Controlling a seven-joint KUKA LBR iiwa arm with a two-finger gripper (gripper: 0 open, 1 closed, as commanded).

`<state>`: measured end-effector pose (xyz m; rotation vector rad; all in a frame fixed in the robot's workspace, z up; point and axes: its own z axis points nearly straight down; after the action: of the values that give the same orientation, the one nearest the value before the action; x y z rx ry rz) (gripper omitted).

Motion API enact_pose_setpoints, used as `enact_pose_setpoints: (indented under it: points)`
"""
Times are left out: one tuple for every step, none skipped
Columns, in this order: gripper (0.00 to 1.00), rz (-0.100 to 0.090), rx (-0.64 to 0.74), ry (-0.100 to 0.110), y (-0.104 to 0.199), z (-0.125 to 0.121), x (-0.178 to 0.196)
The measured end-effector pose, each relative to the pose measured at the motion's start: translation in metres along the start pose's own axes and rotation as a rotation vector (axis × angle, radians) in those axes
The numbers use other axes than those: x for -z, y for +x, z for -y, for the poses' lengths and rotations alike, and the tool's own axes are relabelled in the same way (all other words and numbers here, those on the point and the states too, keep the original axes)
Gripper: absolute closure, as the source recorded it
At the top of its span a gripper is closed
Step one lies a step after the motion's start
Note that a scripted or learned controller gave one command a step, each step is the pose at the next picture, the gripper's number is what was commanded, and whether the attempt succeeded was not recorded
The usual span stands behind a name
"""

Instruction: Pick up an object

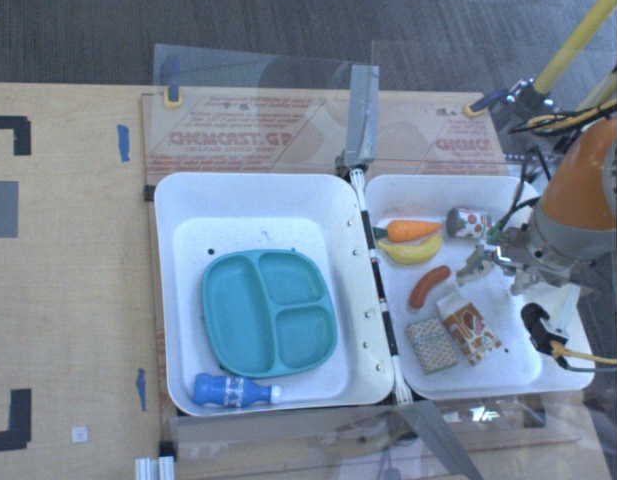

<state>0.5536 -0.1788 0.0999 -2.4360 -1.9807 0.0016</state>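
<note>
Approach step: end effector [485, 261], grip state unclear, hovers; sausage [429, 286] just left-below. Next: descend onto it.

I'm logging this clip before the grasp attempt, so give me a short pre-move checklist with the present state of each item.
1. Gripper is over the right bin, where the graspable items lie: ok.
2. Nothing between the fingers yet: cannot tell, the fingertips are too small to read.
3. Closest targets identified: sausage and small carton lie nearest the gripper: ok.
4. Target isolated: carrot lies against the banana, and the carton sits close to the patterned pouch: not ok for those; the sausage lies apart: ok.
5. Can lies close to the arm's wrist, risk of a bump: cannot tell.
</note>
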Motion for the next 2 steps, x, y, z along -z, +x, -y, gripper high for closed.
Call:
enact_pose_setpoints:
  points:
    - [0.0, -0.001, -0.094, -0.008, 0.068, 0.036, -0.012]
    - [0.0, 0.001, -0.207, -0.007, 0.085, -0.011, -0.012]
